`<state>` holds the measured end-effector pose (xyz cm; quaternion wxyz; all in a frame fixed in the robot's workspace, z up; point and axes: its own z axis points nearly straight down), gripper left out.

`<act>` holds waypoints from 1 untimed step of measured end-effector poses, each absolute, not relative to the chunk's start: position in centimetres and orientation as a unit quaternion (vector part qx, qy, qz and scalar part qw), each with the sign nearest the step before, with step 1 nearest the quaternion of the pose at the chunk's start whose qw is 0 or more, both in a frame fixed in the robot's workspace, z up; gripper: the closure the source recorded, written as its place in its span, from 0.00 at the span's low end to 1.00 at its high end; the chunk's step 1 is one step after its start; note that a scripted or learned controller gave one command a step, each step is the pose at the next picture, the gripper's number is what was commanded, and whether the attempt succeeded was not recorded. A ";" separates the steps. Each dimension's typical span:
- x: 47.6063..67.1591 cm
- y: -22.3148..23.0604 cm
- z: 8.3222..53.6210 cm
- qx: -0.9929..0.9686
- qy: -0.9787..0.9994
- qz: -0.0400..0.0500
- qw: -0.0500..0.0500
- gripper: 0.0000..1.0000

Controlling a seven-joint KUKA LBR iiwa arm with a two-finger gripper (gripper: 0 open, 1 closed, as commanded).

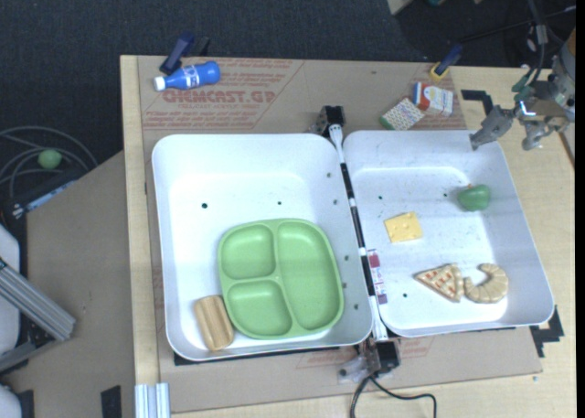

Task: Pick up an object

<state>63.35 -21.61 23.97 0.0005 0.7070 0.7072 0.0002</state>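
Observation:
The right bin (512, 224) holds a green rounded object (473, 197), a yellow cheese square (403, 227), a pizza slice (440, 281) and a tan croissant-shaped piece (486, 284). My gripper (509, 133) hangs over the bin's far right corner, up and to the right of the green object. Its fingers are spread open with nothing between them.
The left bin (183, 187) contains a green divided plate (279, 277) and a tan bread piece (213, 322) at its near left. On the bench behind the bins lie a blue bottle (187, 76) and small cartons (418, 107).

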 end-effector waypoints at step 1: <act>60.2 -22.3 15.6 0.707 0.707 -0.001 -0.001 0.00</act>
